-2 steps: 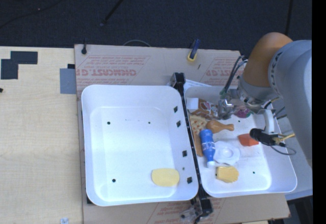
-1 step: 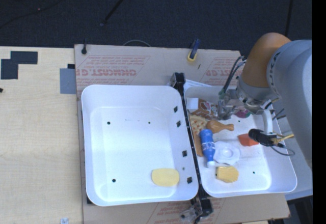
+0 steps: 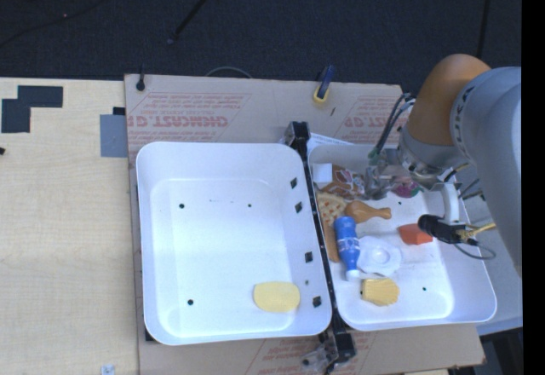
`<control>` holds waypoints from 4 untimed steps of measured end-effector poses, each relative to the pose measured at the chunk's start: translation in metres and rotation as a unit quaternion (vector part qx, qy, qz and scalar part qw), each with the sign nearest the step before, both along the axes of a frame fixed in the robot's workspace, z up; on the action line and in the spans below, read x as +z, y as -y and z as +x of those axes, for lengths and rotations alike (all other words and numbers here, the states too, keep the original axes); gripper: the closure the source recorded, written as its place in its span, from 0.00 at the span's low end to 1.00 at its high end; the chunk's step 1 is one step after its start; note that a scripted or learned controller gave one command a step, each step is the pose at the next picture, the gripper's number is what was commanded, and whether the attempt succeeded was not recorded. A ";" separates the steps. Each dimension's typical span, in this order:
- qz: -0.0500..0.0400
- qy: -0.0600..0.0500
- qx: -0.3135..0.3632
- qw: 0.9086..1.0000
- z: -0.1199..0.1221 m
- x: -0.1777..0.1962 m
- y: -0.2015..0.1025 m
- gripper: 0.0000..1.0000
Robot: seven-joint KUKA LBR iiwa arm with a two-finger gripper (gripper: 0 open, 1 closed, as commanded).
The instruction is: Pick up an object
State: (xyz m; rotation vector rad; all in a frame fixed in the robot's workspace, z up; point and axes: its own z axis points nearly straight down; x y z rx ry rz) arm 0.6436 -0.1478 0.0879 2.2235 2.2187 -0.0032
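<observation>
Overhead, arm (image 3: 477, 122) reaches into right bin (image 3: 464, 301); gripper (image 3: 381, 184) low over clutter at bin's far end, grip state cannot tell. Blue bottle (image 3: 346, 243), orange block (image 3: 415, 234), yellow piece (image 3: 380, 291) lie nearby. Left bin (image 3: 162, 237) holds yellow sponge (image 3: 276, 297).

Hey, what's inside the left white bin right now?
Inside the left bin lies one pale yellow, rounded object near its front right corner, against the white floor with a few small dark marks. Nothing covers any part of that bin.
</observation>
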 end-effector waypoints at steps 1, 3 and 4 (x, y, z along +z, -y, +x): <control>0.001 0.000 0.001 1.000 0.000 0.000 0.000 1.00; -0.003 0.001 0.000 1.000 0.000 0.000 -0.055 1.00; 0.001 -0.001 0.000 1.000 -0.009 -0.001 -0.044 1.00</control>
